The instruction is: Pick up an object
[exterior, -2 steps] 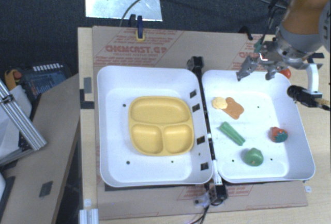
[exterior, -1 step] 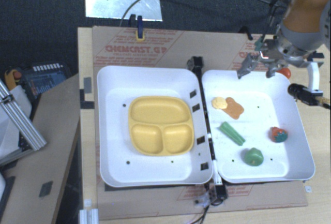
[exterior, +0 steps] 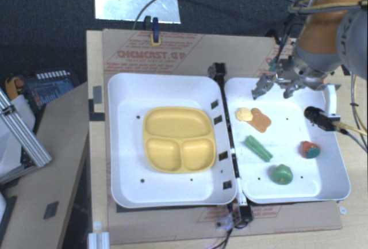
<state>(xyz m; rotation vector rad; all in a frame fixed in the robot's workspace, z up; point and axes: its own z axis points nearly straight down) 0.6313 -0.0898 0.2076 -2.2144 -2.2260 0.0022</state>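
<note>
Gripper (exterior: 277,87) on the grey arm hangs over the far edge of the right-hand shallow white bin (exterior: 330,184), fingers spread apart with nothing between them, touching nothing. To pick well, I judge it should drop straight over one separate piece, such as the long green stick-shaped toy (exterior: 258,148) mid-bin, straddling its narrow width. A pale yellow round piece (exterior: 244,114) touching an orange-brown flat piece (exterior: 261,121) lies nearest.

Two white bins (exterior: 172,199), one yellow tray (exterior: 177,138), five small items (exterior: 257,148)

One fixed camera looks down (slantwise) on both bins (exterior: 172,84).
</note>
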